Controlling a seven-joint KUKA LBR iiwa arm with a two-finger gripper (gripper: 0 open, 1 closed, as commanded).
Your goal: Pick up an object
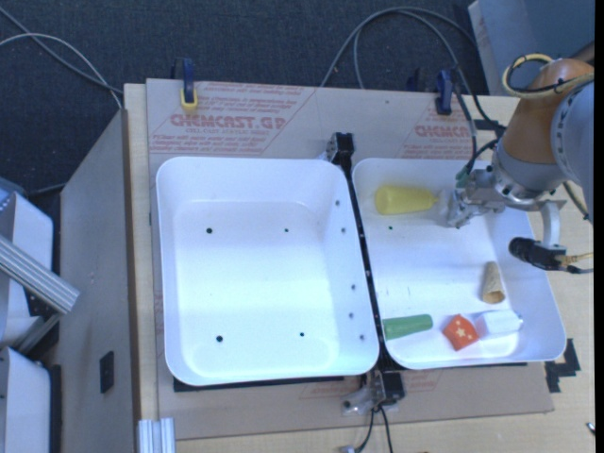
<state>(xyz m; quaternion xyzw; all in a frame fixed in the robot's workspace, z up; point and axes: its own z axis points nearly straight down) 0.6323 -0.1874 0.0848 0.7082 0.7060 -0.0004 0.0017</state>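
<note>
In the right bin (429, 262) lie several small objects. A yellow piece (406, 200) rests near the far rim. A tan cone-shaped piece (493, 282) lies toward the right wall. A green piece (408, 326), a red-orange block (460, 331) and a small white piece (500, 323) sit along the near rim. My gripper (455, 210) hangs low at the far right of this bin, just right of the yellow piece. Nothing shows between its fingers.
The left bin (260, 267) stands beside the right one, with a black divider clip (341, 145) at the far end between them. Blue clamps (187, 83) (444, 91) hold the board at the back. Cables loop behind the bench.
</note>
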